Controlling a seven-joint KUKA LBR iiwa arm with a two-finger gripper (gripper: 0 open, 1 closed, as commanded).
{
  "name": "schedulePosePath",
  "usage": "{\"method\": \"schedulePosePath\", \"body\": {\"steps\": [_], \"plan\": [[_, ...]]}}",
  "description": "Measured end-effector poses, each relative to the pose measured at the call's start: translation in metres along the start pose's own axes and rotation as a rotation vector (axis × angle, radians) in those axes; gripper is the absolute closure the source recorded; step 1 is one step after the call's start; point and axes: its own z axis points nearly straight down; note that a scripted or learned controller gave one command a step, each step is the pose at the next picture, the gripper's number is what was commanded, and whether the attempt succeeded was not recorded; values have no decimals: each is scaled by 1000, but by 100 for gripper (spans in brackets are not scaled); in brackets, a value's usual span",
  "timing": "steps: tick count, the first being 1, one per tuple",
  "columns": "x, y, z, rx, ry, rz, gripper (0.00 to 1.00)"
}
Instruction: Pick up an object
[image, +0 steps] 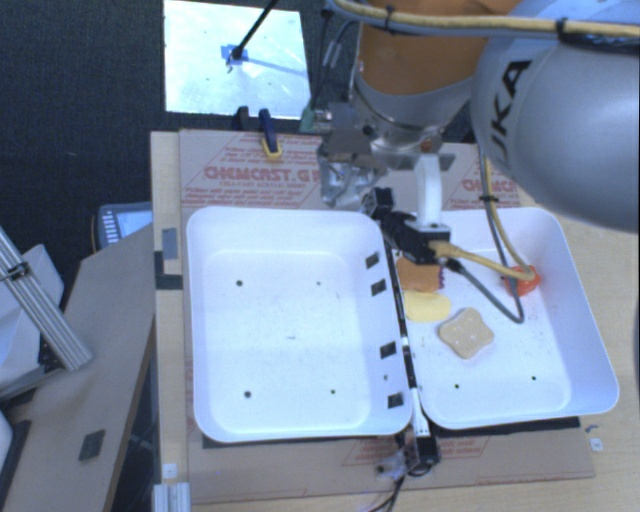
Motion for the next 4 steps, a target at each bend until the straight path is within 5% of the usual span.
{"method": "schedulePosePath", "body": {"steps": [1,2,4], "plan": [[61,-13,-64,-7,5,-4,100],[56,21,-146,-12,3,2,100],[56,85,-139,-3,0,7,100]]}}
